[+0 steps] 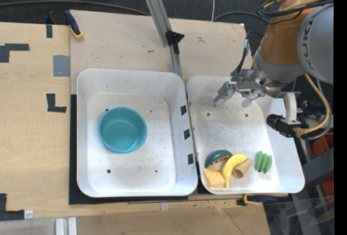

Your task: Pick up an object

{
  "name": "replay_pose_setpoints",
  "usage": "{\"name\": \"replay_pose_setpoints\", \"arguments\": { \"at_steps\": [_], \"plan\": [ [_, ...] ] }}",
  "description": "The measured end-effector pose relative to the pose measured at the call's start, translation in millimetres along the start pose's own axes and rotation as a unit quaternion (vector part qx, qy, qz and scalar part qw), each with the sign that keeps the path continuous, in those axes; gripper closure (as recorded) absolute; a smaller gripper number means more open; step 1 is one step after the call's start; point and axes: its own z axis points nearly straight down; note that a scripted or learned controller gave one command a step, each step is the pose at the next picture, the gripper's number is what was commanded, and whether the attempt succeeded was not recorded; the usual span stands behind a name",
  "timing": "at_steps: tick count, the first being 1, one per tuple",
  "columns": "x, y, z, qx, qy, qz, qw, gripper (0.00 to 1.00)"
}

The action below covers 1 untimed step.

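gripper (234, 96) spread, holding nothing, upper right bin | banana (233, 166) packed among toys, lower right | fingers might bump neighbours and slip

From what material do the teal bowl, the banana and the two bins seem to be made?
Teal bowl: probably plastic, with a smooth, uniform colour and a faint sheen. Banana: likely a plastic toy, since its yellow is even and slightly glossy, though real fruit cannot be excluded. Left bin and right bin: apparently moulded white plastic, with rounded corners and a matte, speckled surface.
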Motion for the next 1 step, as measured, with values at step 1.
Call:
{"name": "replay_pose_setpoints", "arguments": {
  "at_steps": [1],
  "plan": [
    [-0.3, 0.0, -0.1, 0.0, 0.0, 0.0, 1.0, 0.0]
  ]
}}
